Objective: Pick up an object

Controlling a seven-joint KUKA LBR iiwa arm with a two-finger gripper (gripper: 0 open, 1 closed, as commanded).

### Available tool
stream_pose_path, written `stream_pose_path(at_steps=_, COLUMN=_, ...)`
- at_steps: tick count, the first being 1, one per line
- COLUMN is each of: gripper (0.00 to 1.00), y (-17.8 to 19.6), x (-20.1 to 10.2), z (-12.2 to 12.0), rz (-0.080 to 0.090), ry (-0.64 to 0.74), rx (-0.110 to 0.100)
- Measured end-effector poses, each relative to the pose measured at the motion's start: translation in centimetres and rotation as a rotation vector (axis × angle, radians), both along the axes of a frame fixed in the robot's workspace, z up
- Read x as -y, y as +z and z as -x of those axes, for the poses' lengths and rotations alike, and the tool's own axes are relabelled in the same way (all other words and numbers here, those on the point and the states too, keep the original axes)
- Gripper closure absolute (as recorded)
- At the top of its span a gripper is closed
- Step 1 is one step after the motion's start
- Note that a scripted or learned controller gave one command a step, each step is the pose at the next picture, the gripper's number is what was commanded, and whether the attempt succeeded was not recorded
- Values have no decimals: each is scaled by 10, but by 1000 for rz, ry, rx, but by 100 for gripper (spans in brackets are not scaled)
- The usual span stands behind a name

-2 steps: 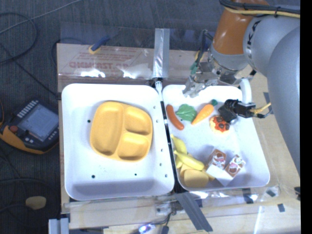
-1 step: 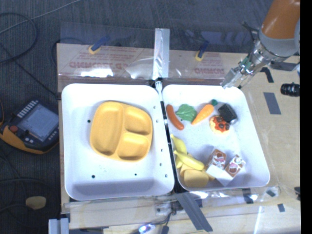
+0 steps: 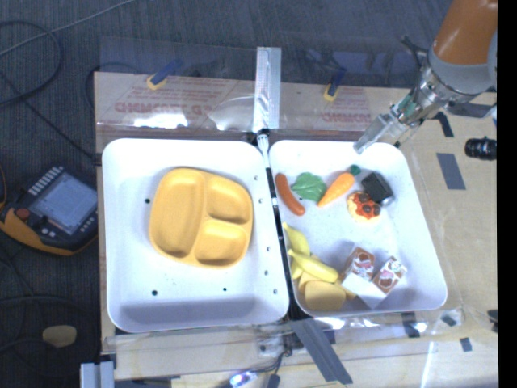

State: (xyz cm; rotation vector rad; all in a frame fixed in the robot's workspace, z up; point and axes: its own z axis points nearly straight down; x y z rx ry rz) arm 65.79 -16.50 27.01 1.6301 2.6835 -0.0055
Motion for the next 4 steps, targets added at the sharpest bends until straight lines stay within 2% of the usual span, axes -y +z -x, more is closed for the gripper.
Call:
stream_pose_path(at_steps=1, gripper=0, y=-148, x=-17, z=3, rz=-1, ry=-10, rx=0)
stream_pose_path(at_steps=2, gripper=0, y=-175, x=-8, z=-12, rz=3, ry=14, rx=-1)
stream_pose_path(at_steps=3, gripper=0, y=-175, x=-10, z=-11, rz=6, ry=7, rx=2)
stream_pose_path(at_steps=4, gripper=100, y=-164, x=-12, z=-15, rz=9, ry=11, rx=18)
